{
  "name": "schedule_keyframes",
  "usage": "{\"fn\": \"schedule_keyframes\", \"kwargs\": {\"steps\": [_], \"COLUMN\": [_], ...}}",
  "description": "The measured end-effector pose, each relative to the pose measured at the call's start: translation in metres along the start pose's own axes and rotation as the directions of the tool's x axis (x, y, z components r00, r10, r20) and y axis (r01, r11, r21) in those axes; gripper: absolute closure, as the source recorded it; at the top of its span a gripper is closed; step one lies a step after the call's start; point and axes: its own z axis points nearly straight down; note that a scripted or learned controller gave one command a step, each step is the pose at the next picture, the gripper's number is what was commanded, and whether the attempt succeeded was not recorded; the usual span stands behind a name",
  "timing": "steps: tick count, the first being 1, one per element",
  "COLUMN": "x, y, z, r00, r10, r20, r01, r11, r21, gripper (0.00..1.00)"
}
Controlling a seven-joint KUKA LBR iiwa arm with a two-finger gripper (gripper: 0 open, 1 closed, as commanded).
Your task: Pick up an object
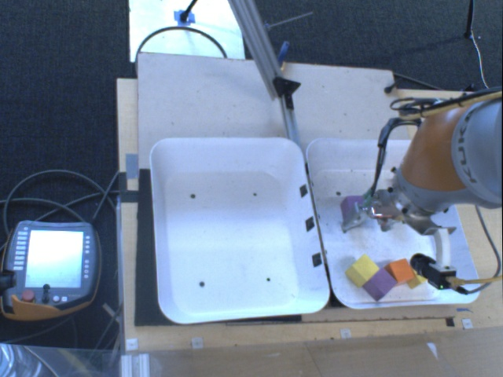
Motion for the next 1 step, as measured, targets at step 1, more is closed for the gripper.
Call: {"fn": "schedule_keyframes", "kwargs": {"steps": [1], "x": [0.0002], "y": [0.0004], "z": [0.0218], "r00": [1.0], "r10": [-0.001], "r20": [0.0], "r01": [0.001], "r11": [1.0], "r21": [-0.002], "gripper": [0.0]}}
